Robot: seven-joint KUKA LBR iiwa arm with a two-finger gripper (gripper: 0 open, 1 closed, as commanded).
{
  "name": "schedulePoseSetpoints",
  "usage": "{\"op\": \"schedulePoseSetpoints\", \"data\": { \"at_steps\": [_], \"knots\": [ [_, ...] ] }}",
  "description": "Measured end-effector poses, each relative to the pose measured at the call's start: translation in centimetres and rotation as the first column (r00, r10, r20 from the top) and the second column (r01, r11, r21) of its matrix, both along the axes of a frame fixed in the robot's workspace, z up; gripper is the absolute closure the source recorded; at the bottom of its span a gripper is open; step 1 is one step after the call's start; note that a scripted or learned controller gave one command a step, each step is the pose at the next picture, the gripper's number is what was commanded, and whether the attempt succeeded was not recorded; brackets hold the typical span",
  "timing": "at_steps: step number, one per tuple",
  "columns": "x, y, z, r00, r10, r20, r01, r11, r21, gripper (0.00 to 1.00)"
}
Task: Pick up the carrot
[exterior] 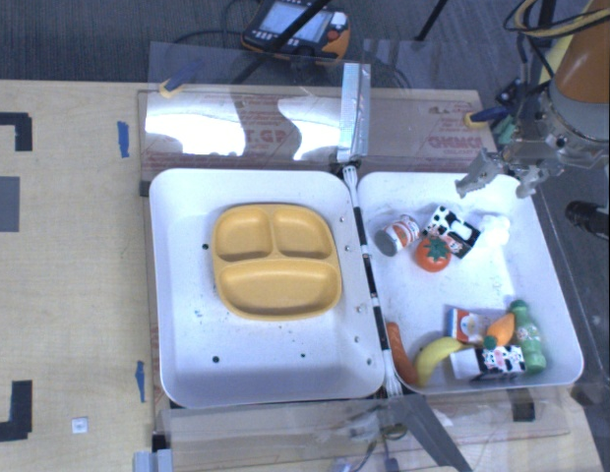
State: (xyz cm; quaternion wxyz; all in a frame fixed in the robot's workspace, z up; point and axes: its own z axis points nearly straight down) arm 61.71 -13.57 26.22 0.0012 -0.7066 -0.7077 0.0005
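Observation:
The carrot (500,326) is a small orange piece near the front right of the right bin (541,264). It lies wedged between a banana (435,352), a green bottle (527,334) and two small cartons. My gripper (496,185) hangs over the bin's far right corner, well behind the carrot. Its fingers are spread open with nothing between them.
A can (396,234), a tomato (433,254), a cow-patterned carton (453,229) and a white lump (494,230) lie just in front of the gripper. A long red-orange piece (397,350) hugs the bin's left wall. The left bin (177,303) holds a yellow divided plate (275,261).

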Motion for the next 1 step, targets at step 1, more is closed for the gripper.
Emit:
{"op": "schedulePoseSetpoints", "data": {
  "at_steps": [1],
  "knots": [
    [-4.37,-4.00,-9.31,0.972,-0.233,-0.002,0.233,0.972,0.001,0.00]
  ]
}}
